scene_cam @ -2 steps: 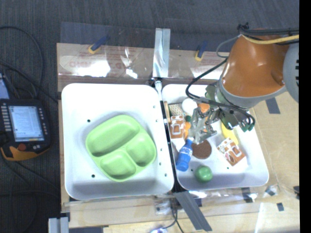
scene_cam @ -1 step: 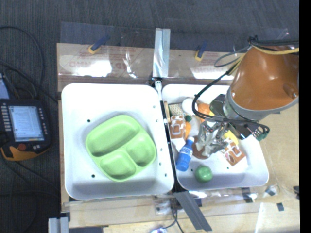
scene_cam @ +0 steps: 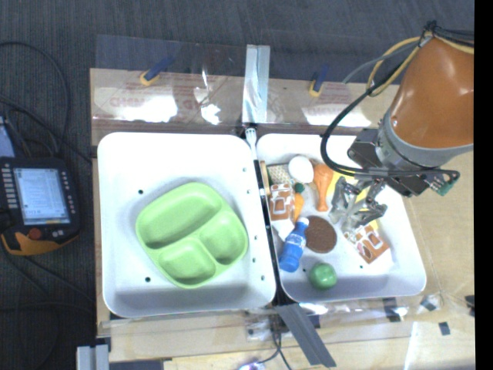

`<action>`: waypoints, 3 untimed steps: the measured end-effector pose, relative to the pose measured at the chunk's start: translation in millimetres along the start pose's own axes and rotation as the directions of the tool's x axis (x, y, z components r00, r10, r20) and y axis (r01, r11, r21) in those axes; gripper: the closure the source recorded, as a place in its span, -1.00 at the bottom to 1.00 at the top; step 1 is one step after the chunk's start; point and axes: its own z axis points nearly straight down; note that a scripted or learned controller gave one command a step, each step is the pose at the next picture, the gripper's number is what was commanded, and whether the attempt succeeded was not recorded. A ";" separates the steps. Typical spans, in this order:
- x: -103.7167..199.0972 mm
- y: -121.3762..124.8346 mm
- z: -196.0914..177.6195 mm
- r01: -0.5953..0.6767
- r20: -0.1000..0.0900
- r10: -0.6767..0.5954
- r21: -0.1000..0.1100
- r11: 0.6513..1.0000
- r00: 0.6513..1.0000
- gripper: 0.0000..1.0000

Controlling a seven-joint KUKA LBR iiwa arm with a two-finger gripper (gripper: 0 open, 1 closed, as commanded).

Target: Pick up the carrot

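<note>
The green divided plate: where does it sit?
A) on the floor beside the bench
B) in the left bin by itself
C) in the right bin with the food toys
B: the green divided plate lies alone in the left bin, apart from the toys.

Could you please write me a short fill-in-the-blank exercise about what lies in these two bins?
1. The green three-compartment plastic plate lies in the ____ bin.
2. The orange carrot lies in the ____ bin.
3. The round fruit near the right white bin's front edge is ____ in colour.
4. The small plastic bottle beside the brown disc is ____.

Missing words: left; right; green; blue
</note>
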 end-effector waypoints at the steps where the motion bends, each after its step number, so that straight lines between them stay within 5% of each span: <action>1: 28.1 -19.3 11.2 0.404 -0.001 -0.404 -0.004 0.915 0.915 1.00; 2: 27.5 -19.0 10.9 0.406 0.000 -0.406 -0.004 0.914 0.914 -1.00; 3: -2.4 -67.1 144.3 0.294 -0.003 -0.294 -0.018 0.956 0.956 -1.00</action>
